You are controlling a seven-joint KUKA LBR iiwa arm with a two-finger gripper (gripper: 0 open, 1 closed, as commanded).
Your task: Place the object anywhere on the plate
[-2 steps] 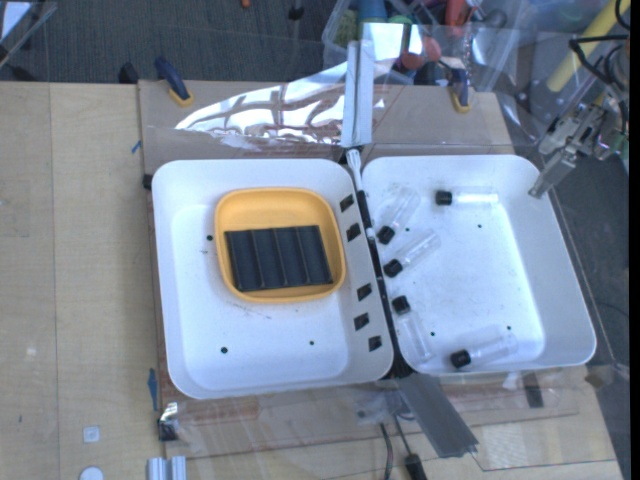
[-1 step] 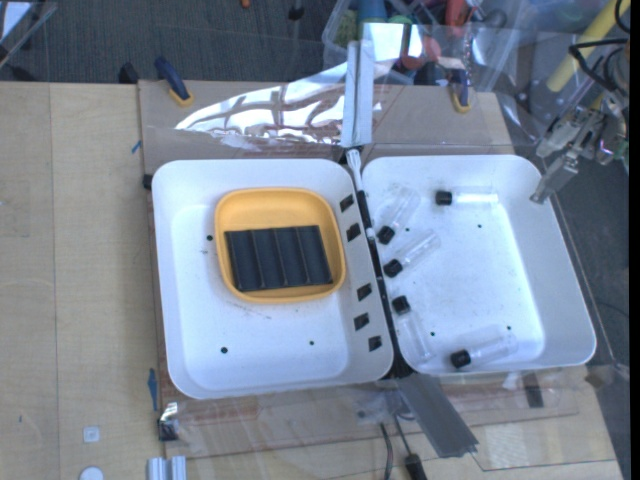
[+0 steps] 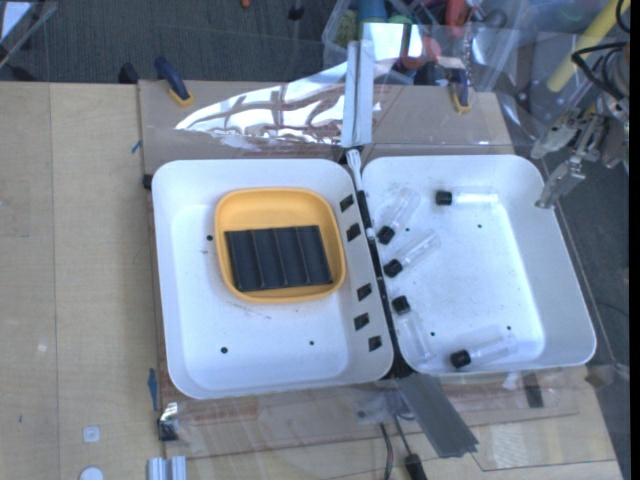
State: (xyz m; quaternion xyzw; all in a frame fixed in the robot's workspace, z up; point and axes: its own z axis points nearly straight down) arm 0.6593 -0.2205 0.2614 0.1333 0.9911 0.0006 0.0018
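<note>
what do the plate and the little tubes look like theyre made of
Plate: likely matte plastic, opaque yellow with soft rounded edges. Tubes: clear plastic or glass, hard to tell; the white bin shows through them, and each has a dark cap.

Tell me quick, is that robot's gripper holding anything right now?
Gripper: cannot be told; it hangs at the right bin's far right edge, nothing visibly in it.
</note>
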